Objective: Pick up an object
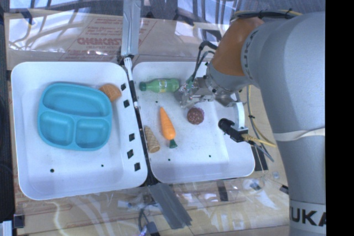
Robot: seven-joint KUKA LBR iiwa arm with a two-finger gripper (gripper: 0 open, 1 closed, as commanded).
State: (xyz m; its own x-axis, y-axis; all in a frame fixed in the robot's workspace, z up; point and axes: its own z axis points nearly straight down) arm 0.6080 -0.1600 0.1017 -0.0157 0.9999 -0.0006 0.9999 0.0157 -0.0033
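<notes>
White plastic makes up both shallow bins, set side by side on the bench. The left bin (33,168) carries a blue divided tray (74,116) lying toward its left half, and a small orange bread-like piece (111,92) rests just beside the tray's upper right corner, near the wall shared with the other bin.

The right bin (193,166) holds the loose items. A green bottle (160,85) lies on its side near the far edge, its cap pointing toward the dividing wall. An orange carrot (166,125) with a green stub at its near end lies in the middle of the bin floor, running roughly from far to near. A tan ice-cream cone (152,140) lies just beside the dividing wall, close to the carrot's near end but apart from it. A dark brown round object (195,115) sits to the right of the carrot, toward the bin's right half.

The grey arm, with its orange band, comes in over the right bin's far right corner. The gripper (189,98) hangs low between the bottle's base and the brown round object, just beside both. Its metal parts are small and cluttered at this slant, so I cannot tell whether it is released or clenched, and nothing is seen grasped in it. A black part (231,129) of the arm's fittings juts over the bin's right edge.
</notes>
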